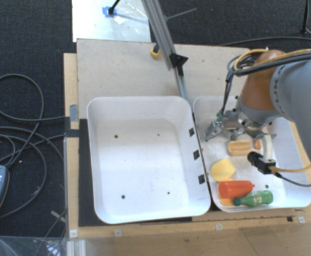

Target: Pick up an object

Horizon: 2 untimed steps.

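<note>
Green bottle lies lengthwise across the right bin, cap end pointing left; gripper hovers over a tan bread roll, grip state indiscernible.

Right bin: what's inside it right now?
In the right bin: a tan bun-like piece, a yellow piece, a red piece and a green bottle. The arm covers the bin's far part.

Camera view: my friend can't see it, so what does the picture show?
A grey robot arm reaches into the right white bin, its gripper above a tan bun-shaped toy. Nearer the front lie a yellow piece, a red piece and a green bottle.
</note>
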Motion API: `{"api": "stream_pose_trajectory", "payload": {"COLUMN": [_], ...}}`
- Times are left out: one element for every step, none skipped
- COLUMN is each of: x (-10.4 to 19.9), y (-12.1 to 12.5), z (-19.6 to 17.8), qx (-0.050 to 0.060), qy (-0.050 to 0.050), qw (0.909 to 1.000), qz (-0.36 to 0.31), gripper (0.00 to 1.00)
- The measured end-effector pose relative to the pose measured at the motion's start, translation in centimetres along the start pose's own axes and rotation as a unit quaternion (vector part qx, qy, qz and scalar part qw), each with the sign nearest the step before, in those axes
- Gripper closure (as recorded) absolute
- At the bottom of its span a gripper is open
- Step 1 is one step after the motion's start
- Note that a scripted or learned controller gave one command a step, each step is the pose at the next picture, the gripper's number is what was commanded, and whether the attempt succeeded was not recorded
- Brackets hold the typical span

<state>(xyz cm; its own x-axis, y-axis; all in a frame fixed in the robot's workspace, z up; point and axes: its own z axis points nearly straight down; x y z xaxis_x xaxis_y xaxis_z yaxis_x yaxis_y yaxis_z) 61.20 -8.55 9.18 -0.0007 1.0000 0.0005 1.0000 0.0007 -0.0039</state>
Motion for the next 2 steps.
{"api": "stream_pose_trajectory", "payload": {"x": [0.0,-0.6], "y": [0.2,0.8], "z": [-1.4,-6.0], "qx": [-0.004,-0.005], "qy": [0.000,-0.001], "qw": [1.0000,1.0000], "qz": [0.001,-0.001], "gripper": [1.00,1.00]}}
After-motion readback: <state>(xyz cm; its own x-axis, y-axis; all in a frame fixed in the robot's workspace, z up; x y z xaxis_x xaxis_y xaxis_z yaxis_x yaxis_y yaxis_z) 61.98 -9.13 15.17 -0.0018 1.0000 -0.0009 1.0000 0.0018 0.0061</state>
